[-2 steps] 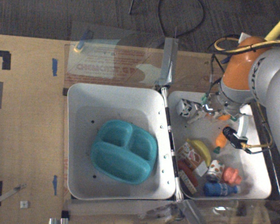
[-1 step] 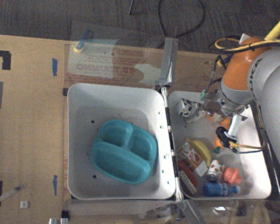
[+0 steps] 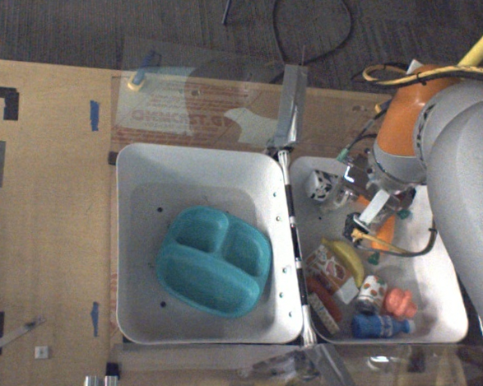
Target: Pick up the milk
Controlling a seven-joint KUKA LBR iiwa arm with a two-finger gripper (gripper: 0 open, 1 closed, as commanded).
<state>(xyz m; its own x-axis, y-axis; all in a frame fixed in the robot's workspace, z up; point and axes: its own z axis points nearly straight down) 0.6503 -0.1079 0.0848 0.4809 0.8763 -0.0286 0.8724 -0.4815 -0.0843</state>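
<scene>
The milk (image 3: 319,185) is a small white carton with black patches, lying at the back left corner of the right bin (image 3: 456,314). My gripper (image 3: 346,187) hangs low over the back of that bin, just to the right of the milk and very close to it. Whether it touches the carton is hidden by the wrist. The grey arm with its orange band (image 3: 404,125) comes in from the upper right.
The right bin also holds a banana (image 3: 346,260), a red and white box (image 3: 328,270), a small can (image 3: 371,292), a pink toy (image 3: 399,303), a blue bottle (image 3: 378,326) and an orange piece (image 3: 384,232). A teal divided tray (image 3: 214,260) lies in the left bin (image 3: 135,181).
</scene>
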